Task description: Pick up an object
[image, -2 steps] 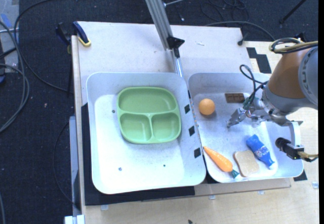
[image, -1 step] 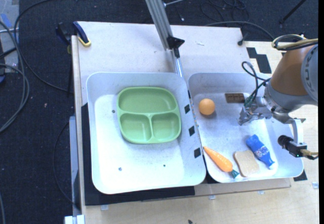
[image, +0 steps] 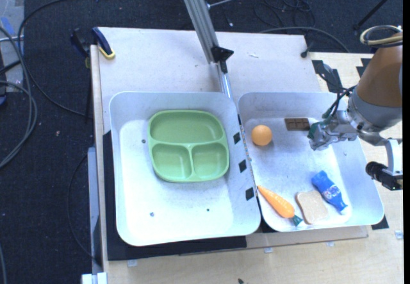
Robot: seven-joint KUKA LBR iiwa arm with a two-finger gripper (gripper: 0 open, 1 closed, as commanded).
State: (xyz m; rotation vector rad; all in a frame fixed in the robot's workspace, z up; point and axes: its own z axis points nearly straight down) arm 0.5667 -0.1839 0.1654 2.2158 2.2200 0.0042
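Look first at the near edge of the right bin [image: 359, 215], a shallow white tray with rounded corners. Along that edge you have three things in a row: a tapered orange toy carrot [image: 277, 201] with a green tip, lying slantwise by the near left corner; a flat, tan slice of toy bread [image: 312, 206] just beside it; and a blue wrapped packet [image: 329, 190], crinkled and glossy, towards the near right corner, touching or nearly touching the bread.

Farther back in the same bin you see a smooth orange ball [image: 261, 135] close to the left wall, and a small flat brown bar [image: 296, 125], like a piece of chocolate, near the far edge. The gripper [image: 316, 137] hangs low just to the right of that bar, reaching in over the right wall; you cannot tell from here how its claw stands or whether anything is in it.

The left bin [image: 128, 212], of the same white make, holds a pale green plastic plate [image: 189, 145] with three moulded compartments, set towards its far right part. A slanted metal pole [image: 198, 10] rises beyond the bins.
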